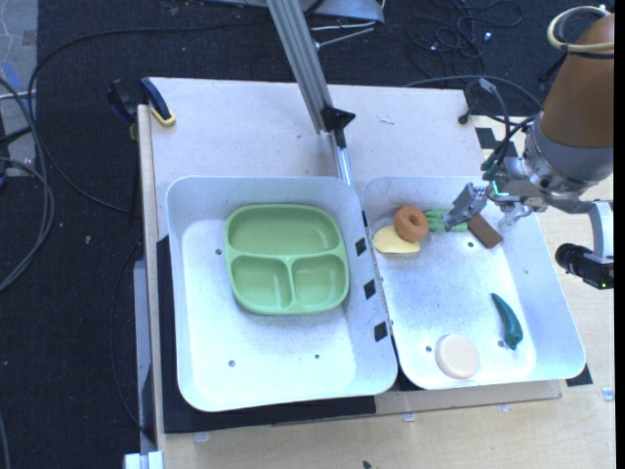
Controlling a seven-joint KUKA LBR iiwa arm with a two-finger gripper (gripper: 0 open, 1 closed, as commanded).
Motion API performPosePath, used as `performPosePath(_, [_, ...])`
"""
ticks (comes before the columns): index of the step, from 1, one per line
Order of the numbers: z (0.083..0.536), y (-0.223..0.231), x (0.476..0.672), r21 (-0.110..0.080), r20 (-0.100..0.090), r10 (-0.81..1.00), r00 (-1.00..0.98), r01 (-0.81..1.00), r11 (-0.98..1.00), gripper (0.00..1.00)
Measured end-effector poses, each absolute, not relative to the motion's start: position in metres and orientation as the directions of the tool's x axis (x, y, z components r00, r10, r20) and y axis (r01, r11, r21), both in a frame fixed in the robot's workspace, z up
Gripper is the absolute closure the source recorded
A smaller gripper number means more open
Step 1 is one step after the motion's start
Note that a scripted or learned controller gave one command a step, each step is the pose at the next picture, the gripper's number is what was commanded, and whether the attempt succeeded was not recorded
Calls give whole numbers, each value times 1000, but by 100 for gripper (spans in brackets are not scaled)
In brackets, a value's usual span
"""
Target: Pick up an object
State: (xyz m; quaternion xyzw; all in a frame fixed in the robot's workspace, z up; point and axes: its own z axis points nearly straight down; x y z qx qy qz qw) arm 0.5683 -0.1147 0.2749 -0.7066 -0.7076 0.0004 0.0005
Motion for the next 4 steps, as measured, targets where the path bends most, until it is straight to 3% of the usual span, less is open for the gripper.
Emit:
performPosePath(1, [275,-115,568,-1,0,1000,-1,1000,1,0])
performPosePath(4, [116,-94,572,-5,1,1000,0,1000,0,0])
